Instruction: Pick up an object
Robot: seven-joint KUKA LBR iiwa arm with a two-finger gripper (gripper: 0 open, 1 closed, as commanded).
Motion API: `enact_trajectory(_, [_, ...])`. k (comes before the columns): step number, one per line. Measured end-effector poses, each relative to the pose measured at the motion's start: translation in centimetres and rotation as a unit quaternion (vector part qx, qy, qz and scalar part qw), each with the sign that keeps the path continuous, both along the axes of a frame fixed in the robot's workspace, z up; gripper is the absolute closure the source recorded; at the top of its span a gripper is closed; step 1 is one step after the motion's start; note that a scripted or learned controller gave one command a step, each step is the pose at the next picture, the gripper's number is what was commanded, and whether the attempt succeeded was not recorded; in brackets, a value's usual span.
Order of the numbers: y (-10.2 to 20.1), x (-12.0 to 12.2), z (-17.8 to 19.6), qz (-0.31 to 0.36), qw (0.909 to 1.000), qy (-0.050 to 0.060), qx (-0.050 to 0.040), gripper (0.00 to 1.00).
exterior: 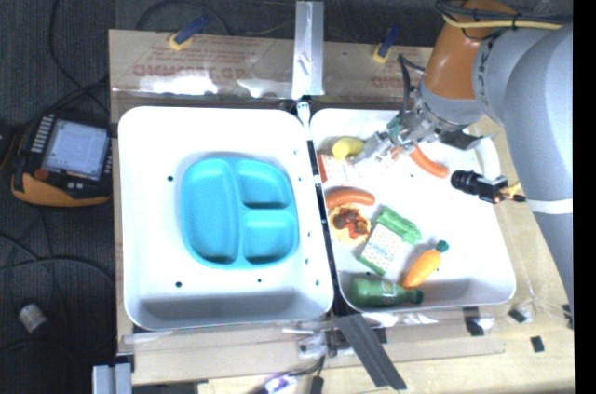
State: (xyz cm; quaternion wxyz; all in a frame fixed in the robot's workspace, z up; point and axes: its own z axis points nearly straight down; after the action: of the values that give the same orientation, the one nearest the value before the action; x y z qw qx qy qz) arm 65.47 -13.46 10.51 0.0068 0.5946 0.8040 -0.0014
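the grey kuka arm (521,94) reaches in from the right and bends over the far part of the right bin (484,238). its gripper (366,150) hangs low, just beside the yellow toy fruit (346,146) in that bin's far left corner. by the look of it the step in hand is the approach. nothing shows clamped in the gripper, and whether it is released or clenched cannot be told from this slant. the fruit seems the likeliest target, though any object would serve. the next move calls for lining up over the fruit, dropping around it, closing, and lifting clear of the bin wall close behind it.

there are two white bins side by side. the left bin (149,224) holds one blue divided tray (240,208), which has three compartments. everything else lies in the right bin:

- one dark green toy cucumber (385,292) along the near wall.
- one toy carrot (424,265) near the cucumber, green tip pointing to the far right.
- two orange-red toy sausages: the first sausage (349,196) near the dividing wall, the second sausage (428,162) just right of the gripper.
- one white-and-green carton (380,250) in the middle.
- one green packet (398,223) touching the carton's far edge.
- one red-and-brown food piece (349,220) under the first sausage, too small to name.
- the one yellow fruit.

a red-and-white scrap (324,167) sits against the dividing wall, and what it is cannot be told.
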Motion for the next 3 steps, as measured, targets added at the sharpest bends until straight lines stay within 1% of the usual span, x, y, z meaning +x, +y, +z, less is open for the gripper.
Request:
enact_trajectory(1, [-4.7,1.4,8.2,0.053,0.9986,0.005,0.0024,0.00])
enact_trajectory(2, [-6.0,-1.5,7.3,0.158,0.9873,0.006,0.0028,0.00])
enact_trajectory(3, [-3.3,-10.3,10.4,0.187,0.9824,0.006,0.0034,0.00])
